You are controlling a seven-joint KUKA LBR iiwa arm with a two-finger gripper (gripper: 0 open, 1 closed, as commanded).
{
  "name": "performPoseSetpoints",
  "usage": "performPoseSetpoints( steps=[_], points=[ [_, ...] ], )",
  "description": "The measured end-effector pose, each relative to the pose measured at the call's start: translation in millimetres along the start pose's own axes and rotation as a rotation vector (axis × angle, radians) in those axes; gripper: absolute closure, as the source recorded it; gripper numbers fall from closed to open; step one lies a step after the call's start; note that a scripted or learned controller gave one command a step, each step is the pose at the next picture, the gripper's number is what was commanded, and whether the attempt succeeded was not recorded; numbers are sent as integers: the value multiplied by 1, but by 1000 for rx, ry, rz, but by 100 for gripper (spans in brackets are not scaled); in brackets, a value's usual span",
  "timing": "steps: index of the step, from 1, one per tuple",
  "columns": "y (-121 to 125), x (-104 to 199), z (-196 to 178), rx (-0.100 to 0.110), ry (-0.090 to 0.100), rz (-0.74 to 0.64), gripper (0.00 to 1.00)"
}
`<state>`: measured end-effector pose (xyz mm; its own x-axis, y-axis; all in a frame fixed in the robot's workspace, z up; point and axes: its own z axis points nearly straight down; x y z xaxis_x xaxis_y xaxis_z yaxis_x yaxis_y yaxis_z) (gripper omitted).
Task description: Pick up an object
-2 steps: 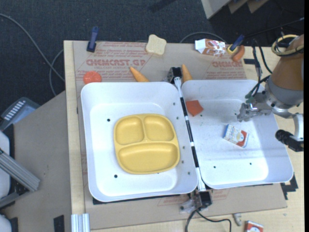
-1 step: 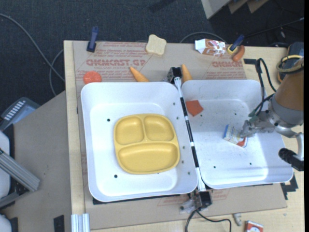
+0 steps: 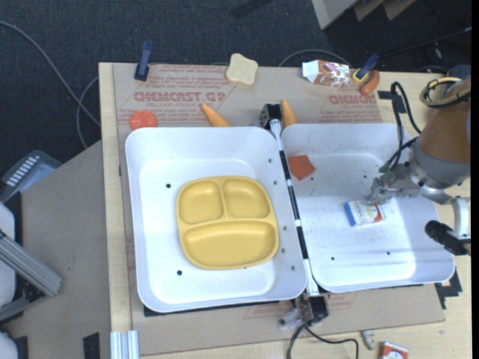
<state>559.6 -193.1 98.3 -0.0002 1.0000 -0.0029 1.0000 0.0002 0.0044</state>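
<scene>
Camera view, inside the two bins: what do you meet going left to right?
Yellow divided plate → orange block → small blue-and-white packet → tool, just above the packet's right end.

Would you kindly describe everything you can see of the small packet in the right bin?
The packet is small, flat and roughly rectangular, white with a blue edge on its left and reddish print in the middle; the print is too small to read. It looks like a paper or foil wrapper. It lies flat, slightly skewed, on the floor of the right bin, about mid-bin. The gripper is right at its upper edge; whether they touch is unclear.
</scene>
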Motion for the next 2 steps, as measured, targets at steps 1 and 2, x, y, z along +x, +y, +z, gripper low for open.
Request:
performPoseSetpoints(
  steps=[1, 2],
  points=[
    [-12, 85, -60, 3, 4, -1, 100],
    [-13, 84, -60, 4, 3, -1, 0]
  ],
)
